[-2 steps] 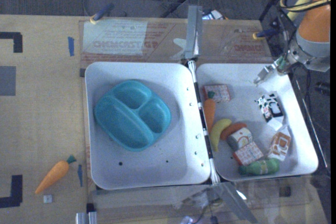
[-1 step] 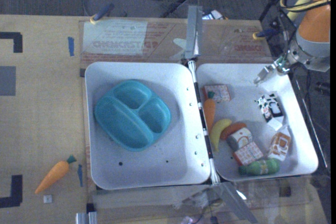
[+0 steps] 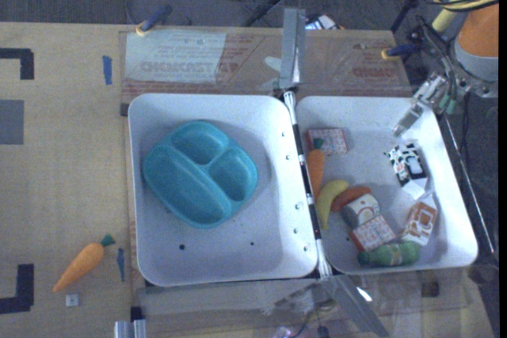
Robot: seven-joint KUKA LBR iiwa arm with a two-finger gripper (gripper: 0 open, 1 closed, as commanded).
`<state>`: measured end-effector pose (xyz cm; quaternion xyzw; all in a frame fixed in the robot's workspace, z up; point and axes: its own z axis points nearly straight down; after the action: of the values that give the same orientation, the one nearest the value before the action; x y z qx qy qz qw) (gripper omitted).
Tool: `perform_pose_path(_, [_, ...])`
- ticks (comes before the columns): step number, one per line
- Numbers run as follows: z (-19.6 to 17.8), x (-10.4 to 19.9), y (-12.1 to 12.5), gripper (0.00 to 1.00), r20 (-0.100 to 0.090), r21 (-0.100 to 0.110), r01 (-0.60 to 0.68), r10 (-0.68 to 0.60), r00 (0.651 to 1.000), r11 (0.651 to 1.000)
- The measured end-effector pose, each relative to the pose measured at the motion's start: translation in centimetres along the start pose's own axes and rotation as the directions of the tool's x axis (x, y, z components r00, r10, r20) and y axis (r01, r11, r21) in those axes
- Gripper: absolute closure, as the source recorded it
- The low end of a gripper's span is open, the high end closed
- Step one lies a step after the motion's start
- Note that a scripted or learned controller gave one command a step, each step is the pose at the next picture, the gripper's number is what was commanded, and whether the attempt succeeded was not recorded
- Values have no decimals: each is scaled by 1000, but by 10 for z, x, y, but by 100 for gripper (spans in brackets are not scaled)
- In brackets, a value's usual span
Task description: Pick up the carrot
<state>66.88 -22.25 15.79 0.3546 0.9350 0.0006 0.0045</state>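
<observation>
The arm's tool (image 3: 413,116), whose grip I cannot tell, hovers at the far right corner of the right bin (image 3: 463,237), well apart from the carrot (image 3: 315,170) lying against that bin's left wall, awaiting pickup.

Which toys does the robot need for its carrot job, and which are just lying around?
For the job:
carrot in the right bin
end effector

Just lying about:
banana
blue plate in the left bin
second carrot on the bench
green vegetable
</observation>
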Motion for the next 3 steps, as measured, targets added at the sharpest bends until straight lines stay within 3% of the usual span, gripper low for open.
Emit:
perform_pose_path(1, [63, 10, -8, 0, -18, 5, 187, -187, 982, 982])
perform_pose_path(2, [22, 16, -14, 0, -1, -3, 726, -726, 687, 687])
perform_pose_path(3, [52, 0, 2, 0, -5, 2, 635, -635, 773, 773])
